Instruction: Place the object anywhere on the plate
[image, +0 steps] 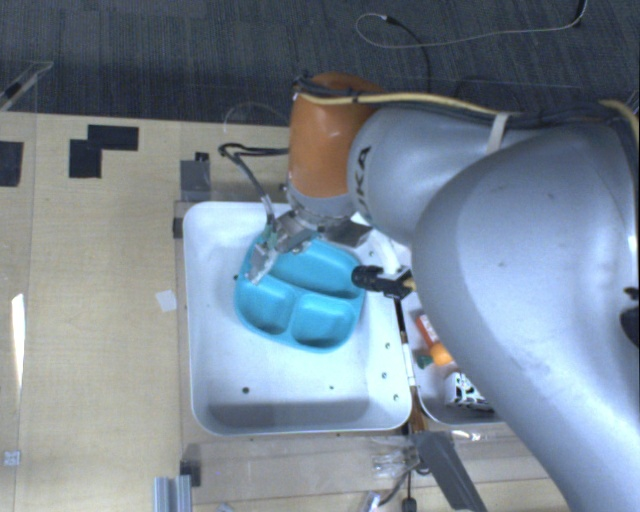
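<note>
Two white bins (200, 300) on a tan worktop (90, 330), black squares (100, 150) stuck on it, dark carpet (150, 40) behind with a thin cable (480, 35).

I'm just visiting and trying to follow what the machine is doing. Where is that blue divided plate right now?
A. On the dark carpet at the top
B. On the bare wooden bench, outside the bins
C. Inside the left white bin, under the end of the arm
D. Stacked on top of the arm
C. The blue plate lies on the floor of the left white bin, with the gripper over its upper-left rim.
</note>
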